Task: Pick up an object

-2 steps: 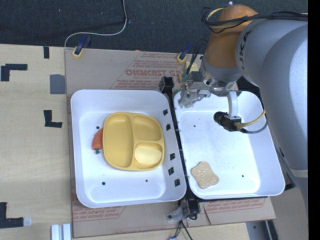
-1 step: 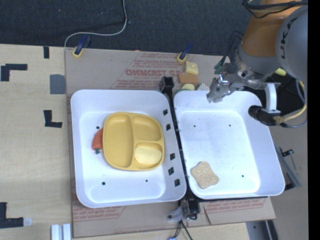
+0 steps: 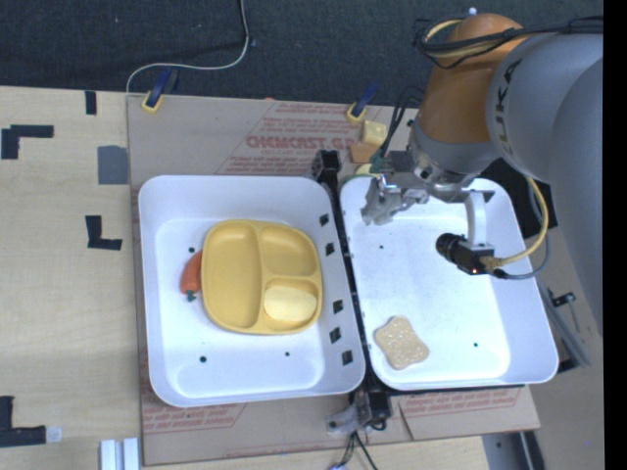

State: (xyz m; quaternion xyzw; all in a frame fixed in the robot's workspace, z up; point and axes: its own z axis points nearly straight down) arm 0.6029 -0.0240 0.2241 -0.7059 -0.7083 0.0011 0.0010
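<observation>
**Gripper high in the right bin, cracker-like piece waiting low**

The gripper hangs over the upper left part of the right bin, near the divider; nothing shows between its fingers, and whether they stand wide or narrow cannot be told from this slant. The nearest candidate is the flat tan piece, lying on the bin floor at about six o'clock from the gripper, well apart from it. To do the pick well, I judge the arm should travel toward six o'clock, centre over the piece, then descend squarely, since so thin a thing gives the fingers little edge to catch.

The tan piece looks rough, speckled and roughly square with rounded corners. In the left bin sits a yellow divided tray, smooth, glossy plastic, with a pale rounded lump in its five o'clock compartment. An orange object peeks out at the tray's nine o'clock edge, touching it. Both bins are shallow, white and smooth-walled.
</observation>
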